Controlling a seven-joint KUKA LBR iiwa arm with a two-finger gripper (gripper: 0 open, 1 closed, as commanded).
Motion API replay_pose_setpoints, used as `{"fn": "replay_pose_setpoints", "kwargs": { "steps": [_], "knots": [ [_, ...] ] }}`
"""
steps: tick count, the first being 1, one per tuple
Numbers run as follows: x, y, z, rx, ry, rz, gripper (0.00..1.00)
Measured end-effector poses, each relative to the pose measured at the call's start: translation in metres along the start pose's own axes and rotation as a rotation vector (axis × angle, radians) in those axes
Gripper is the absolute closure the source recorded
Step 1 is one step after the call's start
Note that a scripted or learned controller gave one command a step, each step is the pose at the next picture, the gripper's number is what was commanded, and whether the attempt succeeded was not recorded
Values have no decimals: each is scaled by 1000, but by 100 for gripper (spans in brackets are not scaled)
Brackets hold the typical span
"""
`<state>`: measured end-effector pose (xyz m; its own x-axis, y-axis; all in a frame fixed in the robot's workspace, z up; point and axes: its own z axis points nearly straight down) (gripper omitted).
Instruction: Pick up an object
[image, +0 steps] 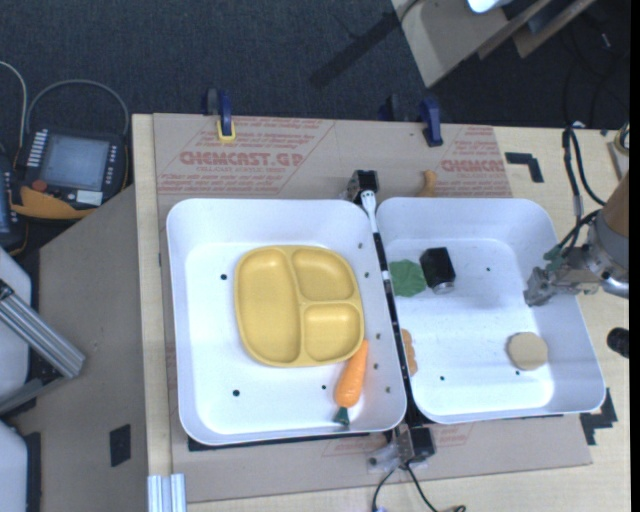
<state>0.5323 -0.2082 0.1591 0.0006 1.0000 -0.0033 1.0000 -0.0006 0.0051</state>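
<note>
The gripper (540, 287) hung over the right bin's (470, 405) right wall, above the cookie (527, 350); its finger state I cannot tell

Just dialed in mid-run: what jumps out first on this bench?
The yellow divided plate in the left bin, with a toy carrot at its lower right corner. The right bin holds a green piece, a black block and a tan disc; the gripper hovers at its right wall.
</note>
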Motion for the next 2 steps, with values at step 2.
{"fn": "replay_pose_setpoints", "kwargs": {
  "steps": [2],
  "knots": [
    [-6, 9, -115, -3, -1, -2, 100]
  ]
}}
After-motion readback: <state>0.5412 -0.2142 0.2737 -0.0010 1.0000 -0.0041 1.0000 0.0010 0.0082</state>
